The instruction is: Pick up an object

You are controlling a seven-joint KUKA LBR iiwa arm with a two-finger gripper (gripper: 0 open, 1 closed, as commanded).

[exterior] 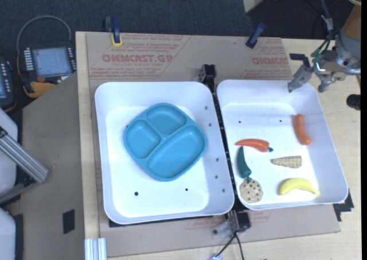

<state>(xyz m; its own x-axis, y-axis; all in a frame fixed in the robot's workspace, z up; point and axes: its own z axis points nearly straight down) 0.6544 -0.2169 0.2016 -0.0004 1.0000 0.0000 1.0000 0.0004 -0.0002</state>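
Your pincer (313,78) is hovering with fingers spread and nothing between them, above the right bin's (229,93) far rim. The nearest candidate, an orange sausage (301,129), is lying just below it in this view, inside that bin, its long axis running near to far.

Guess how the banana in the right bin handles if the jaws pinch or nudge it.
The banana looks like smooth, glossy toy plastic, so probably light, rigid and a bit slippery. Its curved shape suggests it may pivot or rock when nudged. It lies near the right bin wall, which could crowd a grasp.
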